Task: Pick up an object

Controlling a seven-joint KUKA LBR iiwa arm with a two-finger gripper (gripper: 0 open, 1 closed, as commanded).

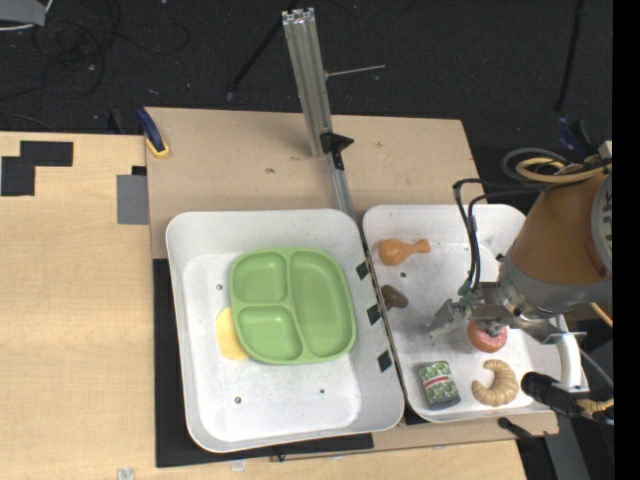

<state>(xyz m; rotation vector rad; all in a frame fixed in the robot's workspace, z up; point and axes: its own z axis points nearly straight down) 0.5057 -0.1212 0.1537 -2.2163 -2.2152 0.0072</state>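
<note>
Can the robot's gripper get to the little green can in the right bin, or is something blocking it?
Probably yes. The green can lies in the open near the front of the right bin, with the croissant beside it but apart. The gripper hangs just above and to the right, with bare floor between them.

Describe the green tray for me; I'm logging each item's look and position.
The green tray is a light green, plastic-looking plate with rounded corners and three compartments: two smaller ones on the left, one long one on the right. It lies flat and slightly rotated in the left white bin. A yellow object pokes out from under its lower left edge.
</note>
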